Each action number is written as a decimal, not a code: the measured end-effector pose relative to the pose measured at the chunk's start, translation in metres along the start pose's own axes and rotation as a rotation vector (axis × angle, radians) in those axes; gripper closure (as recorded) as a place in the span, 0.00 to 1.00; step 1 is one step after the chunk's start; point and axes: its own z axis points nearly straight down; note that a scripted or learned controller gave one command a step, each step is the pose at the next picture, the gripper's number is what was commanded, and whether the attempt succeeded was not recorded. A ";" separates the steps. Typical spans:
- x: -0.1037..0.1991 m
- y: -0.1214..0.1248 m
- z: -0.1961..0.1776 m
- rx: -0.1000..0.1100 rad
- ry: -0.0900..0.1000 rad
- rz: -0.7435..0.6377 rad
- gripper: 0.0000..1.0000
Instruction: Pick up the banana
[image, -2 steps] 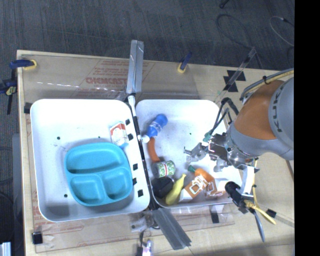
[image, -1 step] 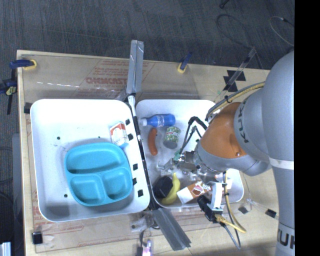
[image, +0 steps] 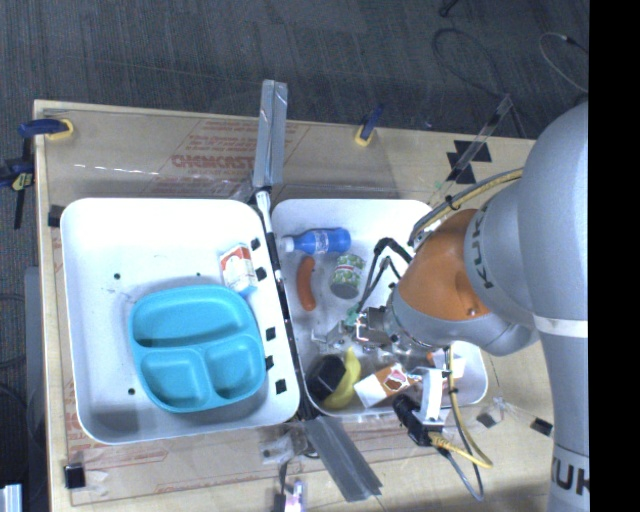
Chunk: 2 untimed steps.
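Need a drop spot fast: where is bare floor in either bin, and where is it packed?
Left bin: bare floor along its far and left walls, around the blue tray; a small carton sits at the tray's far right corner. Right bin: crowded, with bottle, orange item, banana and the arm over them; only a strip by the far wall looks bare.

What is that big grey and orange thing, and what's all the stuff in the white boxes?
It is a robot arm, photographed by a camera looking down from above the bench. It reaches in from the right, and its pincer hangs low over the right bin. That bin holds a yellow banana, a blue-capped bottle, an orange sausage-shaped toy and some small packets. The left bin holds a blue divided tray and a small red and white packet. The job is picking up the banana; I cannot tell whether it has hold of anything.
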 end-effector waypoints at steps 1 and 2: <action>0.000 0.001 -0.009 0.000 0.000 -0.005 1.00; -0.021 0.007 0.001 -0.002 -0.003 0.019 1.00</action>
